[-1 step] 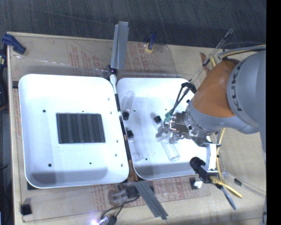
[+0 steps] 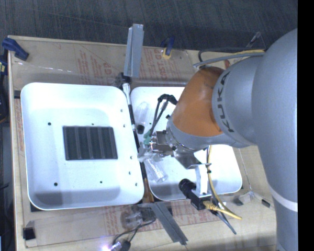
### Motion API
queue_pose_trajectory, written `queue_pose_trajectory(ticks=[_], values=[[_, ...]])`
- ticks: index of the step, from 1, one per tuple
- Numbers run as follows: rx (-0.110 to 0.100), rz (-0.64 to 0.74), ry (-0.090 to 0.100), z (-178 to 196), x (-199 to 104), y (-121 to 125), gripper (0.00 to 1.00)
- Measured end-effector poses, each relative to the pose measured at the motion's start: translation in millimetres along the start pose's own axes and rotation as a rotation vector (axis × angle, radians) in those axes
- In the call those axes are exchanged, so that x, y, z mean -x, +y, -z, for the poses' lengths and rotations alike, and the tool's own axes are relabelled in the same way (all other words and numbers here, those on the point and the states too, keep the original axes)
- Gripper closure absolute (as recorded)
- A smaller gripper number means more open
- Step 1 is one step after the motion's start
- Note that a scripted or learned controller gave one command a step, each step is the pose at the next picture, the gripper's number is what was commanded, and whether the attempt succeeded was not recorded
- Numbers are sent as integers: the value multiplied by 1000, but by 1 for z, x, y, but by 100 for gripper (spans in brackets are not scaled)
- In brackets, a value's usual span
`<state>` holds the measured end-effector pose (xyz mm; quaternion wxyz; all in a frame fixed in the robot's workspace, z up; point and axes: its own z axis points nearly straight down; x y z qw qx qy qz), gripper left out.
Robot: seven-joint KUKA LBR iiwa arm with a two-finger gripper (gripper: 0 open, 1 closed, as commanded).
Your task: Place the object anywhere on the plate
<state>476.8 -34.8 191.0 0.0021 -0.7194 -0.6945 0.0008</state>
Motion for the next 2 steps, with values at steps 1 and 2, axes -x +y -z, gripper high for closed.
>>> queue_pose_trajectory(ticks=[1, 2], values=[[-2, -53, -2, -1, -64, 75, 100], [-4, -41, -4, -60, -159, 15, 100]])
